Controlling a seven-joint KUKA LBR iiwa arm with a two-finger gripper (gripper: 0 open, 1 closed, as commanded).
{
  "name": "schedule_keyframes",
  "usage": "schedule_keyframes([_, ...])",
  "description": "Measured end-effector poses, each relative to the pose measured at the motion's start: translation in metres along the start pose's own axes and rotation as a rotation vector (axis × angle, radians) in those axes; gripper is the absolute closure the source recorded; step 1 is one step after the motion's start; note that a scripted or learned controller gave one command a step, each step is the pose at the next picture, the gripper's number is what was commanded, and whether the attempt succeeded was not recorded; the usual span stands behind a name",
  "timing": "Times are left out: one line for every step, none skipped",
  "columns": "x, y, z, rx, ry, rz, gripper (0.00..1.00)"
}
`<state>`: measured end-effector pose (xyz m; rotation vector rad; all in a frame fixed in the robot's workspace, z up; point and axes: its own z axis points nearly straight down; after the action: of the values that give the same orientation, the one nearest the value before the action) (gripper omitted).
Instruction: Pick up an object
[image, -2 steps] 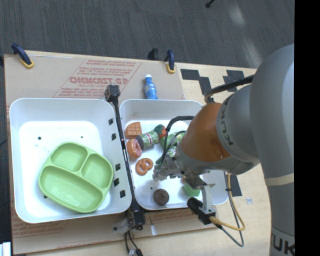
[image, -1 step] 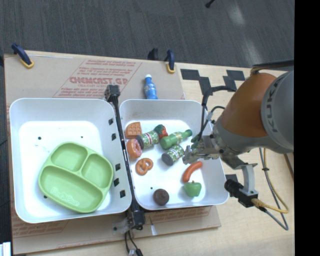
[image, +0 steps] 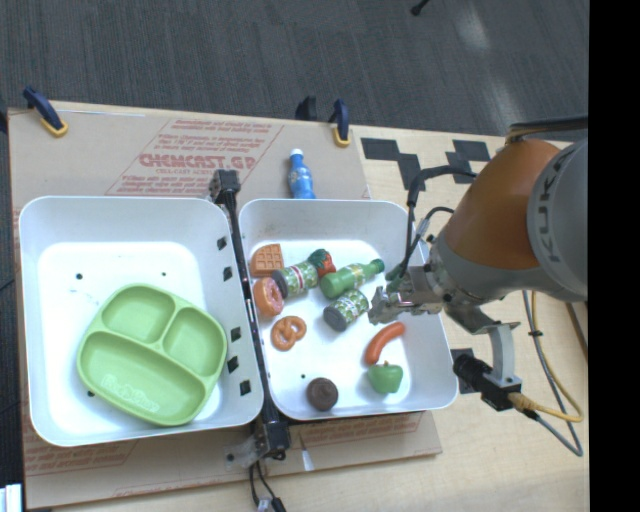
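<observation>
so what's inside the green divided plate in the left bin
The green plate in the left bin has three compartments, and all three look bare. The bin floor under the plate is covered, so it cannot be seen.

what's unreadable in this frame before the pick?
- Gripper, camera view: too small and blurred to tell its state or whether it touches the hot dog.
- Right bin: right wall partly hidden by the arm.
- Bottles: labels too small to read.
- Blue bottle behind the bin: cap blurred.
</observation>
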<state>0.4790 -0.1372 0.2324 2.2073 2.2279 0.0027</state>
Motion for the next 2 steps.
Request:
schedule_keyframes([-0.0292, 0.1139, -0.0128, 0.005, 0.003, 0.003, 1.00])
schedule_keyframes([-0.0294, 0.1137, -0.0127, 0.006, 0.003, 0.003, 0.00])
